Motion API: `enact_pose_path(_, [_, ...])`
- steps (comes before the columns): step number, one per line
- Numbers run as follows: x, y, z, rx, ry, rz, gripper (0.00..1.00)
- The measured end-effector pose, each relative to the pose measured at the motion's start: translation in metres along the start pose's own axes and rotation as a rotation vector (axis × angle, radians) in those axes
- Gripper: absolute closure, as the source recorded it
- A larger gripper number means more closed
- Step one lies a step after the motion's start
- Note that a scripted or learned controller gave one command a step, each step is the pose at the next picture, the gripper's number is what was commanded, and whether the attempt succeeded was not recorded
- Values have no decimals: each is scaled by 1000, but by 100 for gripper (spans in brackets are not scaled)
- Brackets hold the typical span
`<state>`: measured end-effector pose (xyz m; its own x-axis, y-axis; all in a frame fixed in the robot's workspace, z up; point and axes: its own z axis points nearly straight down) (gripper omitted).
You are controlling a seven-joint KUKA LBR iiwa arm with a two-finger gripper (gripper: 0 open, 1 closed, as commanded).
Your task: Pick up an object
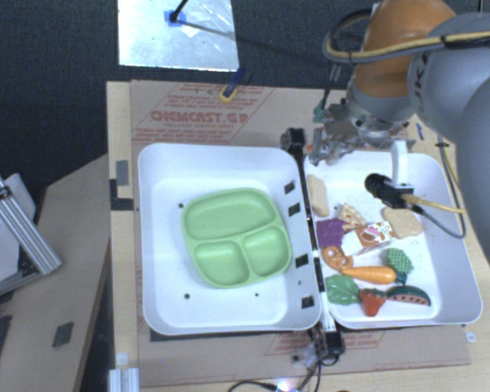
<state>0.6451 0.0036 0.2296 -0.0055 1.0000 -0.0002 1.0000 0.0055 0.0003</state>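
Approach step in hand. Claw (331,149) hung over right bin (449,243) far corner; finger state indeterminate, nothing seen gripped. Toy foods clustered below, bread slice (317,194) nearest. Next: descend, centre over one item.
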Motion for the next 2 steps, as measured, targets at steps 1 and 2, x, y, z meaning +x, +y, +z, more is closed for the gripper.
enact_pose_path(1, [-8,9,-5,-3,0,4,100])
enact_pose_path(2, [-16,9,10,0,-1,5,100])
